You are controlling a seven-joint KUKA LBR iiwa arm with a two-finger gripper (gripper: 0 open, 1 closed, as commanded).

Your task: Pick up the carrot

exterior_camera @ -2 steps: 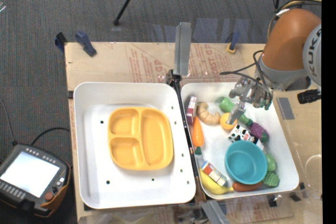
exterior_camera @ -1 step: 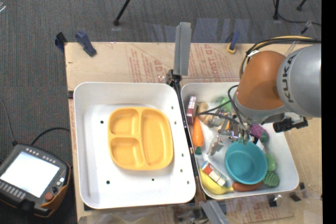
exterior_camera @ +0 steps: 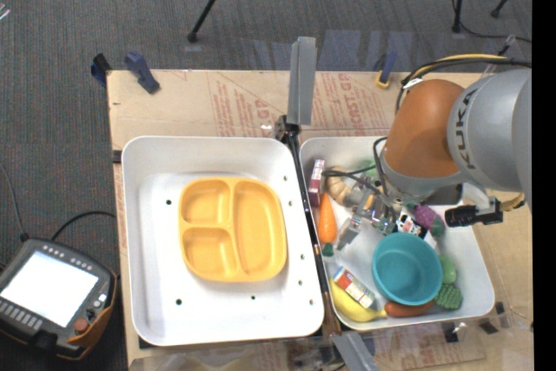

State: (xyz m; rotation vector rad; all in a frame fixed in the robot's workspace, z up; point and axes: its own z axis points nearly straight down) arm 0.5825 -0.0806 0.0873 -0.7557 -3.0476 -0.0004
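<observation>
Plainly, we find the small orange plastic carrot [exterior_camera: 327, 222] lying lengthwise in the right-hand shallow white bin [exterior_camera: 483, 274], pressed close to that bin's left wall, probably because the loose toys have slid against the divider between the two bins. We judge that this leaves little room on the wall side for a finger. The two-finger gripper [exterior_camera: 354, 228] hangs just right of the carrot, low over the clutter, which suits an approach from the open side. Nothing sits between its metal fingers as far as we can see, and we cannot tell how wide they stand, since they blur into the objects beneath. The grey arm with its orange band [exterior_camera: 424, 139] covers the upper middle of that bin, so whatever lies under it is hidden from us. A teal round bowl [exterior_camera: 407, 268] sits near the gripper, with a yellow banana [exterior_camera: 354, 305] along the bin's lower edge. The yellow three-compartment plate [exterior_camera: 233, 228] rests in the left white bin [exterior_camera: 143, 274], well apart from the work.
</observation>
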